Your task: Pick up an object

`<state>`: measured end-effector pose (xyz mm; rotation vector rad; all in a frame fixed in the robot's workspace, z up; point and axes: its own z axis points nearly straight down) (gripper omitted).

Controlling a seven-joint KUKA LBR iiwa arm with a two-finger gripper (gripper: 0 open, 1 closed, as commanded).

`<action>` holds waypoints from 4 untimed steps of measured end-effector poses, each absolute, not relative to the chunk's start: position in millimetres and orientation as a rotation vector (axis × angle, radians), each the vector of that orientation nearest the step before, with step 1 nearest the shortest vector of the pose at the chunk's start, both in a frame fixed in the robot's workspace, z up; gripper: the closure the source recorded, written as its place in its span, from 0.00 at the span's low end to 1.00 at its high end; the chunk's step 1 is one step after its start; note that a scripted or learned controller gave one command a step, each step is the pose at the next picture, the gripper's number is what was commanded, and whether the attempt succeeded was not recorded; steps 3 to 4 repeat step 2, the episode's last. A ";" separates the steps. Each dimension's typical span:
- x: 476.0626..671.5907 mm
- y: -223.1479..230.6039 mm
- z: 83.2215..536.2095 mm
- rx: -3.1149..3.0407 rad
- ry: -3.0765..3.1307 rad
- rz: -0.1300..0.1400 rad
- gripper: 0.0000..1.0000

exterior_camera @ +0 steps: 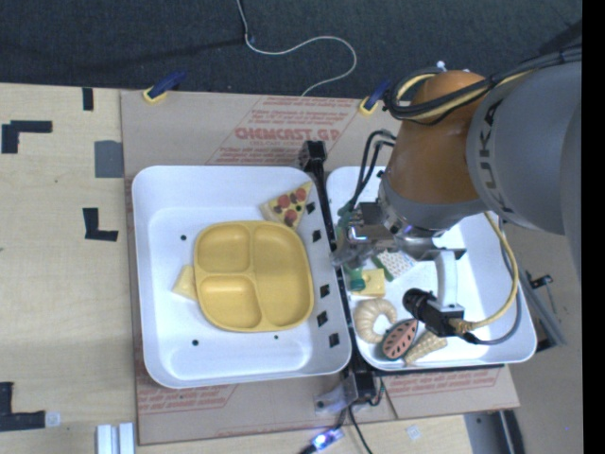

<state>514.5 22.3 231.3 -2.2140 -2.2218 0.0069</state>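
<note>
Brown cardboard bench, two white bins: gripper lowered over toy food right of yellow divided plate, apparently mid-pick; finger state impossible to tell, wrist blocking view.

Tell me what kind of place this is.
Most likely a robot test bench in a lab, not a home or a kitchen. A big grey and orange arm reaches over two white bins set on cardboard, with a yellow divided plate and toy food in them, and a loose cable behind.
</note>
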 end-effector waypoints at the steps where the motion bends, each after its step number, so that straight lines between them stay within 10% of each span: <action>1: 518.0 8.6 220.9 -2.220 -2.220 0.007 1.00; 4: 513.5 11.4 218.4 -2.218 -2.220 0.004 1.00</action>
